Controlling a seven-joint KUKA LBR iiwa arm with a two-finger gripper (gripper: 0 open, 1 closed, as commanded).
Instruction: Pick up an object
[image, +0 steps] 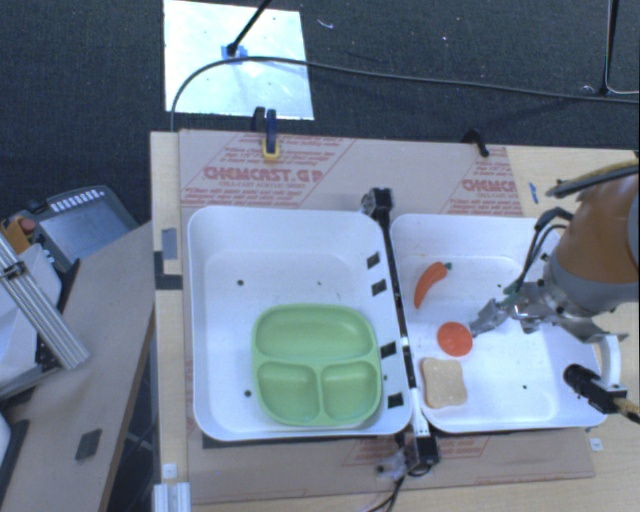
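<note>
Three things lie in the right bin (520, 400). An orange carrot (430, 283) with a green tip lies tilted near the bin's far left. A round red tomato (455, 339) sits below it, and a tan slice of toast (443, 382) lies at the front left corner. My gripper (489, 318) reaches in from the right and hangs low just right of the tomato, its tip close to the tomato's upper right side. I see nothing held in it.
The left bin (225, 300) holds a green divided plate (315, 362) towards its front. A black divider (392, 300) runs between the two bins. The arm's grey and orange wrist (600, 250) covers the right bin's right side.
</note>
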